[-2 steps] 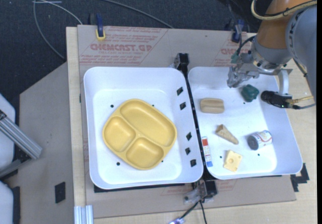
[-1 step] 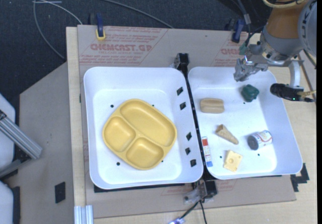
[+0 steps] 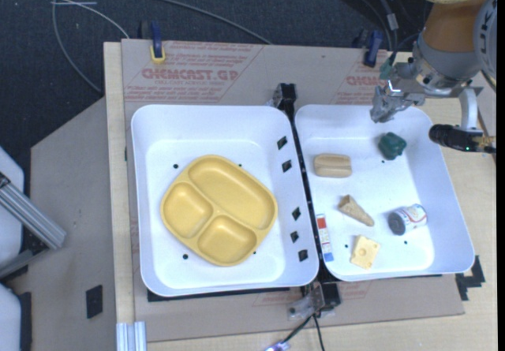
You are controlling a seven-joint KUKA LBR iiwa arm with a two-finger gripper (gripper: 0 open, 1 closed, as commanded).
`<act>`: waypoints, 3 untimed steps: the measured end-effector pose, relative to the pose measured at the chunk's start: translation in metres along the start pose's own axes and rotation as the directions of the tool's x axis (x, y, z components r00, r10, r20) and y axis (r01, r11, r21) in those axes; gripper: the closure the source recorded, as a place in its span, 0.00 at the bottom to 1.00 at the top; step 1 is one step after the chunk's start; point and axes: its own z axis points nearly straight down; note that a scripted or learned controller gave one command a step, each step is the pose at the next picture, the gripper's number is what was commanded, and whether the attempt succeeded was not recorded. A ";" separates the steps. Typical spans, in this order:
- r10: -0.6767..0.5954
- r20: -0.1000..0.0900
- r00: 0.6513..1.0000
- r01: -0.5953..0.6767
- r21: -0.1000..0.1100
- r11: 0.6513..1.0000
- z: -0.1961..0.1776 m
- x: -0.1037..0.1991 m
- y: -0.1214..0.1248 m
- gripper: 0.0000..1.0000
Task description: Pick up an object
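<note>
Look at the gripper first: it hangs over the far rim of the right bin, close to that bin's back corner, and nothing is between its fingers, so it holds nothing right now. You cannot tell from this slanted view how far apart the fingers are, because they look like one small dark lump. The thing closest to it is the green lump, which sits on the bin floor just below the gripper in the camera view, a bit toward you and a tiny bit to the right. That is the link your next move hangs on: the green lump lies near the gripper, but they are apart, not touching. The green lump is roundish, so it has no clear long side to line up with. The other things lie farther off. The tan block lies to the left of the green lump, with its long side going left to right. The wedge, the small can on its side, and the yellow cheese piece are all well apart from the gripper, down at the near end of the bin. The yellow plate is alone in the left bin, so I think you should go for the green lump
</note>
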 end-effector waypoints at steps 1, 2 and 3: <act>-0.005 -0.004 1.000 0.005 0.005 1.000 -0.013 0.055 -0.013 1.00; -0.006 -0.004 1.000 0.006 0.004 1.000 -0.023 0.114 -0.015 1.00; -0.005 -0.004 1.000 0.005 0.004 1.000 -0.032 0.165 -0.022 1.00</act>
